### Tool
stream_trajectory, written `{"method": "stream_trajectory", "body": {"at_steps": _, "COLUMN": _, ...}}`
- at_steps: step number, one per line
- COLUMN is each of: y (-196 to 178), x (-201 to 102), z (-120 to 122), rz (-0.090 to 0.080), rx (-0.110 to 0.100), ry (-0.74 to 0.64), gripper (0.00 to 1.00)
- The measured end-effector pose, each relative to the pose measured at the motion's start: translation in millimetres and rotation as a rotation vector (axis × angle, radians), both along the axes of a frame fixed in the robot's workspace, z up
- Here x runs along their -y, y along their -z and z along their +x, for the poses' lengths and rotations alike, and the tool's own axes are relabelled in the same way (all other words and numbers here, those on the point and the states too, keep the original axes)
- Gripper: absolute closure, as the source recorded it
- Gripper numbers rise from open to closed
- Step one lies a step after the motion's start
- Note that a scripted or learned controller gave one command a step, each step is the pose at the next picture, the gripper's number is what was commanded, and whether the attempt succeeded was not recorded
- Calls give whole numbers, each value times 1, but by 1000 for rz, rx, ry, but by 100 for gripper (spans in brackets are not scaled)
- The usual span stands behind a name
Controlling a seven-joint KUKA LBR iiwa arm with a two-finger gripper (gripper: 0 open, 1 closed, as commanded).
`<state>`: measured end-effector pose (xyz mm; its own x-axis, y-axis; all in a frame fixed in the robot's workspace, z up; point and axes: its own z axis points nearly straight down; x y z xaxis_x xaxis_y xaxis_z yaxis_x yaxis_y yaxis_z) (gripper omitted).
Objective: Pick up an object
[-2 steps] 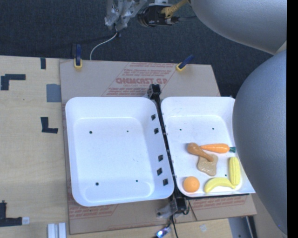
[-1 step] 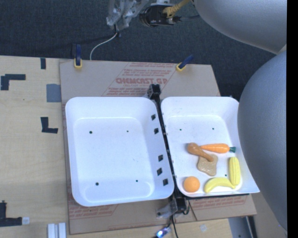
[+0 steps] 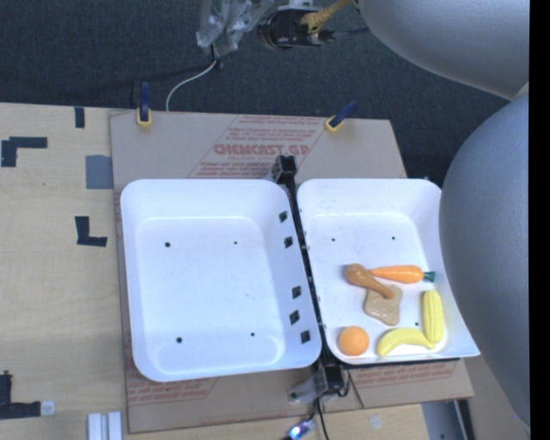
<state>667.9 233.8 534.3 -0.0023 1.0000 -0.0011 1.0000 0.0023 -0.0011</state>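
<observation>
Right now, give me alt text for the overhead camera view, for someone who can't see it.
Two shallow white bins sit side by side on a bench; the right bin holds toy food: a carrot, a drumstick, a slice of bread, an orange, a banana and a corn cob. The grey arm looms along the right, and the gripper hangs at the top edge, beyond the bins.

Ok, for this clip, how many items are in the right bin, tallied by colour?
Orange: 2, the small round orange ball-shaped fruit and the long orange toy carrot.
Yellow: 2, the curved yellow toy banana and the yellow toy corn cob.
Tan or brown: 2, the drumstick-shaped piece and the flat bread-like slice.
Total: 6.
</observation>
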Motion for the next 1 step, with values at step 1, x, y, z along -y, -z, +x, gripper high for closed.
{"method": "stream_trajectory", "body": {"at_steps": 1, "y": 0, "x": 0, "z": 0, "rz": 0, "rx": 0, "ry": 0, "gripper": 100}}
